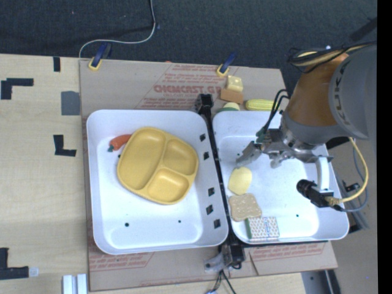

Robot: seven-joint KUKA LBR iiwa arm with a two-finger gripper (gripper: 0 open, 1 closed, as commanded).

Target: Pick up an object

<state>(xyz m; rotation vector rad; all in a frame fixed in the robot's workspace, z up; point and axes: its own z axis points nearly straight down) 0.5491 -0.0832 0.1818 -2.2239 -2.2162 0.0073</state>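
Note:
In the right bin (pixel 331 228), a pale yellow round object (pixel 240 179) lies near the left wall. A tan square cracker-like piece (pixel 245 207) sits just below it. A small patterned box (pixel 264 228) rests at the bin's front edge. My gripper (pixel 261 157) hangs over the upper middle of this bin, up and to the right of the yellow round object. It is open, and nothing sits between its fingers. The left bin (pixel 104 225) holds a yellow divided plate (pixel 158 165), with an orange object (pixel 119 142) partly tucked behind it.
Behind the right bin, on the cardboard, lie a wooden block (pixel 231 90), a corn cob (pixel 260 105) and a small green-white item (pixel 231 107). The arm's grey body with its orange band (pixel 315 97) covers the right bin's upper right corner. A black divider (pixel 211 164) runs between the bins.

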